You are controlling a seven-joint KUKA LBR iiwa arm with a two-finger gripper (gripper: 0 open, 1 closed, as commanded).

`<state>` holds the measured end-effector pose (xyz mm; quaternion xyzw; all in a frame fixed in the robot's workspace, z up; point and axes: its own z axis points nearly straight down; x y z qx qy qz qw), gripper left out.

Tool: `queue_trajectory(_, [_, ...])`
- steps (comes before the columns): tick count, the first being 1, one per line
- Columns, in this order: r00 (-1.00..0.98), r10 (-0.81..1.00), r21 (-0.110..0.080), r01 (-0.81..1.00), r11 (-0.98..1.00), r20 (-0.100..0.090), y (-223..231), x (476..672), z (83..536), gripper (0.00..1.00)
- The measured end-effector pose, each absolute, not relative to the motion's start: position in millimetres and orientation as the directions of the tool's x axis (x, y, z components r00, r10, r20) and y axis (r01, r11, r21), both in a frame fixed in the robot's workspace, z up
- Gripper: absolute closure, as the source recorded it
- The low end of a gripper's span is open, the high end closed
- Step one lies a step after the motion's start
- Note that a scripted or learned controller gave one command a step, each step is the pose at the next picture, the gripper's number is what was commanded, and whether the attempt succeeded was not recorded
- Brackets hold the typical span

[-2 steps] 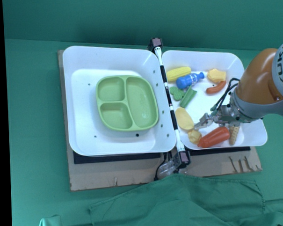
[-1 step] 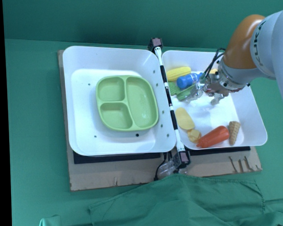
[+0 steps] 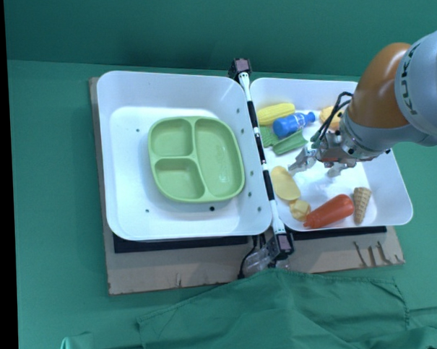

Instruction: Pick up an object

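Gripper (image 3: 321, 164) hangs over the middle of the right bin (image 3: 393, 191), fingers spread apart, nothing between them.

Left bin (image 3: 121, 102) holds a green divided plate (image 3: 196, 159) with three compartments, lying flat. Past the rail between the bins, the right bin holds a corn cob (image 3: 274, 113) and a blue bottle (image 3: 293, 121) near the far wall, with a green pod (image 3: 288, 142) just beside them. A pale yellow piece (image 3: 284, 182) lies near the rail, left of the gripper. An orange carrot (image 3: 329, 211) and a waffle cone (image 3: 361, 202) lie near the front wall, apart from the gripper. The grey arm (image 3: 406, 89) with its orange band enters from the right.
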<state>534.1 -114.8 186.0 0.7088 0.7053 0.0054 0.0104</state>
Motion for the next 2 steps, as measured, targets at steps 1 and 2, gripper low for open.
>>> queue_trajectory(1, [0.0, 1.0, 0.015, 1.0, 0.0, -0.005, -112.1, 621.1, 184.4, 0.0])
queue_trajectory(2, [0.005, 1.0, 0.026, 1.0, -0.005, -0.007, -113.4, 621.1, 199.8, 1.0])
